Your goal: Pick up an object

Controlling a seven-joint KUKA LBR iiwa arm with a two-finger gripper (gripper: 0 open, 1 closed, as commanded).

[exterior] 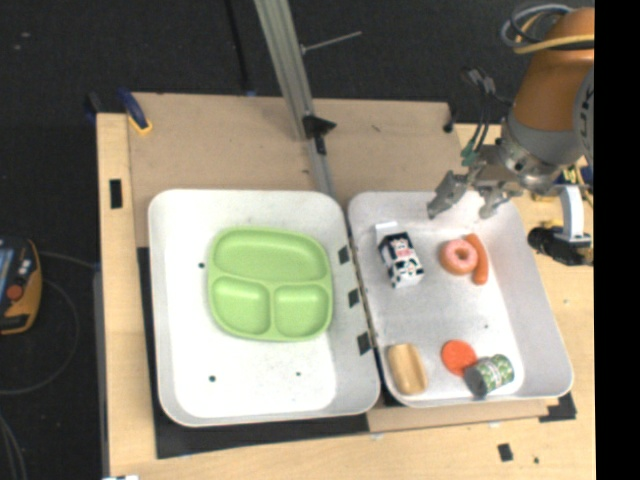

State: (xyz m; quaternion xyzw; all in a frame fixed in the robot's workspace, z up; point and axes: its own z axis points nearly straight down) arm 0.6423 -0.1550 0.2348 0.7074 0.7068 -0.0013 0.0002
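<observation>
**A:** Where the arm (550,78) comes in from the right, how does it sit?

**B:** It hangs over the far right corner of the right bin (530,298), orange band up, wrist angled down toward the bench (220,138). The gripper (466,200) points down and left, just inside the bin's far rim.

**A:** And the fingers?

**B:** Spread apart, one toward the left at the rim, one to the right. Nothing sits between them; white bin floor shows in the gap.

**A:** What lies in reach?

**B:** A pink donut (459,257) just below the gripper, touching an orange carrot (480,260) on its right. Left of those, a black-and-white carton (399,257), lying tilted and apart from the rest. Along the near edge: a tan bun (406,367) at the left corner, then an orange disc (457,354) and a green can (491,373), the can touching the disc and close to the near rim.

**A:** Any open room?

**B:** The middle of the right bin is bare, between the donut and the near row. The carton has free floor on all sides. The bun sits close against the bin's left wall.

**A:** The left bin (180,368)?

**B:** It holds a green tray (270,284) with three compartments, set toward the middle, with white floor around it. A metal post (290,68) rises from behind the seam between the bins.
</observation>
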